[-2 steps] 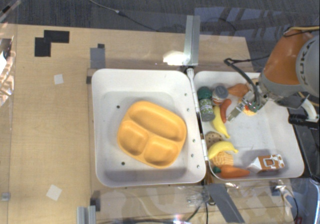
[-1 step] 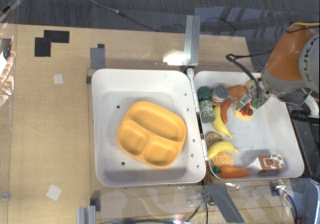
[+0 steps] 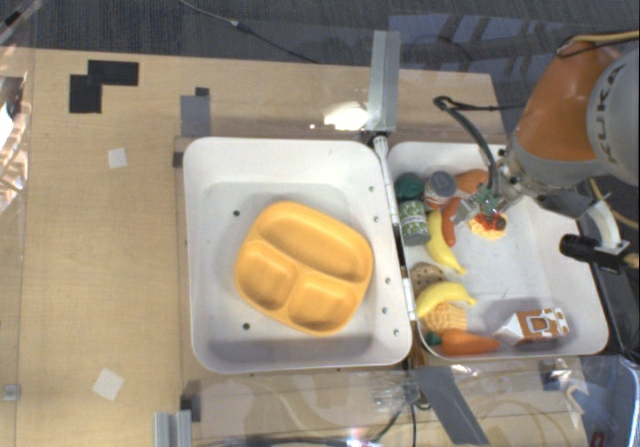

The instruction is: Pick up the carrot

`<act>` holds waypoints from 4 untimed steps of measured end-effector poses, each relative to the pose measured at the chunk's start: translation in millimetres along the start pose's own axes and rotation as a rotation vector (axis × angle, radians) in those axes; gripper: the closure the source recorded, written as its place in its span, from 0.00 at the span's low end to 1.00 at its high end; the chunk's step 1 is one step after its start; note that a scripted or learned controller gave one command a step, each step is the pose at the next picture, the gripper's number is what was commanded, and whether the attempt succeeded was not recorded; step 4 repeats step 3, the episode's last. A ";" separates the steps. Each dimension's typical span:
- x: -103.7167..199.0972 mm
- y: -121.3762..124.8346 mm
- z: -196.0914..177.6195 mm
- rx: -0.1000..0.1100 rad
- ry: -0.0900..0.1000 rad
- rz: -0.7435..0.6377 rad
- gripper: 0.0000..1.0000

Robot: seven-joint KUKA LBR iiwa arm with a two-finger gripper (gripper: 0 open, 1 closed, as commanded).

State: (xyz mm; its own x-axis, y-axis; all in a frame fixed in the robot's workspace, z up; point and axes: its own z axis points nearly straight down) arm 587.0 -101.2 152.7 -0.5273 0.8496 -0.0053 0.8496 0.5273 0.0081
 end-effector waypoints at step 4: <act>-33.2 -15.1 -50.7 0.001 -0.001 0.252 1.00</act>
